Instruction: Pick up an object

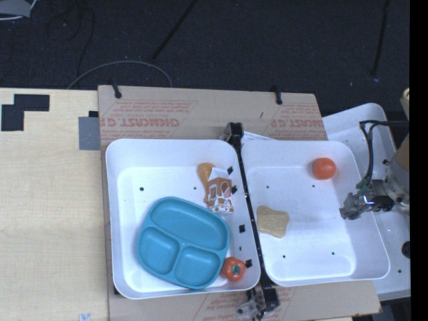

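Note:
The left bin (124, 179) holds a blue divided plate (182, 241), a small patterned carton (220, 196) with an orange-brown piece (205, 172) beside it, and a red-orange tomato-like toy (233, 269) at its front right corner. In the right bin (334, 263) lie a tan bread-like piece (272, 221) near the left wall and an orange ball (324, 168) at the back right. My gripper (353, 208) hovers at the right bin's right rim, apart from every object. Nothing shows between its fingers.
A cardboard sheet (200, 116) lies under both bins. A black divider clip (234, 134) sits where the bins meet. Cables (367, 159) run by the arm at the right. Pale wooden bench (47, 212) stretches to the left.

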Robot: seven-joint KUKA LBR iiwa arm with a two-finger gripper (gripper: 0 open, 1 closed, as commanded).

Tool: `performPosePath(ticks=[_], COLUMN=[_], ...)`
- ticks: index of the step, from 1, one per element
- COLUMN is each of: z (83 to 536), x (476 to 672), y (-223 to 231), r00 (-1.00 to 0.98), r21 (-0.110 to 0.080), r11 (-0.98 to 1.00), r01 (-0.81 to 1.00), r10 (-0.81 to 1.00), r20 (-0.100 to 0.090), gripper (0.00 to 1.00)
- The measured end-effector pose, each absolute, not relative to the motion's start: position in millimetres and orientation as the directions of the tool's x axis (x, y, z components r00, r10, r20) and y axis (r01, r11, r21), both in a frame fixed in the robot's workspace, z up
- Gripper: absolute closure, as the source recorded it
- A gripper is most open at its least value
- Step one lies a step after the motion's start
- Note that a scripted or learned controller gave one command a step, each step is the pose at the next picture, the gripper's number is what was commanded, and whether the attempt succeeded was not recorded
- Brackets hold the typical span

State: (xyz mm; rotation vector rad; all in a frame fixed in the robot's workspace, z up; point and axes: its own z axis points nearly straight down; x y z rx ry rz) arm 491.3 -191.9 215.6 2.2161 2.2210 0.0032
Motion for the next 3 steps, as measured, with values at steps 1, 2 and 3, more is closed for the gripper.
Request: performPosePath(ticks=[1,2,3], z=[267,261,264], x=[492.3,503.3,503.5], y=[-192,-134,-81], r00=[-0.002,-0.006,-0.005], r21=[0.003,-0.003,-0.004], r11=[0.002,0.006,0.005], r01=[1.0,1.0,1.0], r10=[1.0,1.0,1.0], r20=[-0.001,0.003,0.003], gripper=[1.0,1.0,1.0])
